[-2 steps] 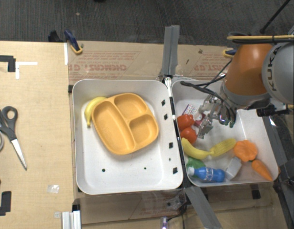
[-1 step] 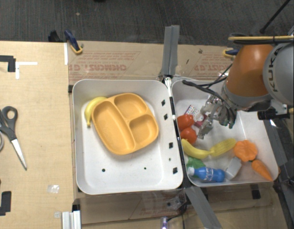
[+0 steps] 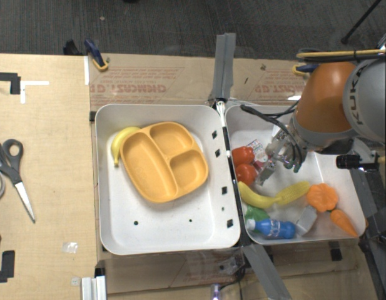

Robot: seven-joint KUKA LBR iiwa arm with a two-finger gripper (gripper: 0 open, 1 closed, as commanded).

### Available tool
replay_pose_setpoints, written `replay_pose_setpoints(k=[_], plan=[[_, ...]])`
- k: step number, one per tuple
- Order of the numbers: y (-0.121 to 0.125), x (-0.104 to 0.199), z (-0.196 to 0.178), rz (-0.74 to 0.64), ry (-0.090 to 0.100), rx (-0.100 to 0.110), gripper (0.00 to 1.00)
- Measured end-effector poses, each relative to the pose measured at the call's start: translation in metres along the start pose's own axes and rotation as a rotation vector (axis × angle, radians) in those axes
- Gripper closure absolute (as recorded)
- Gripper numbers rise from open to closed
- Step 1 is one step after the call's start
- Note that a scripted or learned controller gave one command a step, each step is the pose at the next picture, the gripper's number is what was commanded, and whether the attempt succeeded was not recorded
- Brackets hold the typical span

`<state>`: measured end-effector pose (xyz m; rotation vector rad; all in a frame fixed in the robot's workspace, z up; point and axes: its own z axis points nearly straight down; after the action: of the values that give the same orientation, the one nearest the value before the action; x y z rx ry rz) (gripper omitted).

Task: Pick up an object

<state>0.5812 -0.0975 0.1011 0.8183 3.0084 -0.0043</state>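
Camera view shows us the gripper [image 3: 275,161] low in the right bin [image 3: 268,122], its tips hanging above the bin floor just right of the red items [image 3: 243,161]. We cannot tell how it is set; the tool end is small and blurred against the white.

The main risk we see is crowding. The yellow banana [image 3: 274,196] lies just near of the tips, the red items sit just to their left, and a descent between them could nudge both aside and close on nothing. A banana caught off-centre could also pivot out, we judge, since its skin is smooth and curved. The bin's left wall [image 3: 229,161] is close by, so a leftward drift might strike it.

Farther right lie an orange piece [image 3: 322,196] and a carrot [image 3: 344,222]; the blue bottle [image 3: 275,229] rests at the near edge. In the left bin [image 3: 117,230] sits an orange divided plate [image 3: 162,161] touching another banana [image 3: 121,141].
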Motion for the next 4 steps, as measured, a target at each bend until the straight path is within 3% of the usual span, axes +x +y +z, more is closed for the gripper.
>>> replay_pose_setpoints(k=[3,4], plan=[[0.002,-0.001,0.001,0.082,0.006,-0.002,0.0],[-0.023,0.024,0.0,0.129,0.002,-0.004,0.0]])
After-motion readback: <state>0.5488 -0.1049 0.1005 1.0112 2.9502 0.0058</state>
